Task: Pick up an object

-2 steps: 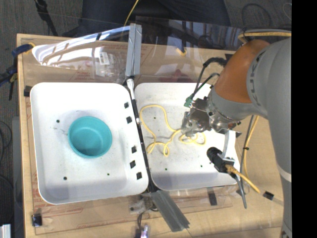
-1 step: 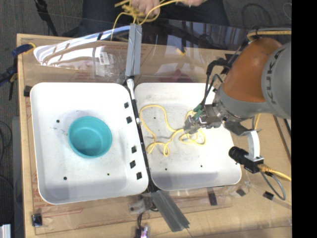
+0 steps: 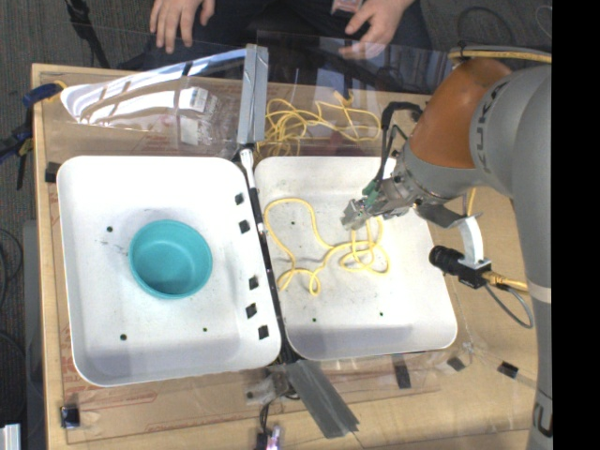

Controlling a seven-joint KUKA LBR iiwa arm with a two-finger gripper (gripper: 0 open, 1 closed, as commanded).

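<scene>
No writing is readable. The yellow cord sprawls across the right bin, centre toward three o'clock. The tool hovers over its upper loops; I cannot tell its state. A teal bowl occupies the left bin.

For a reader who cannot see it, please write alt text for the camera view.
A grey robot arm's gripper hovers over a tangled yellow cord in the right white bin. The left white bin holds a teal bowl. A person's hands rest beyond the bench.
</scene>
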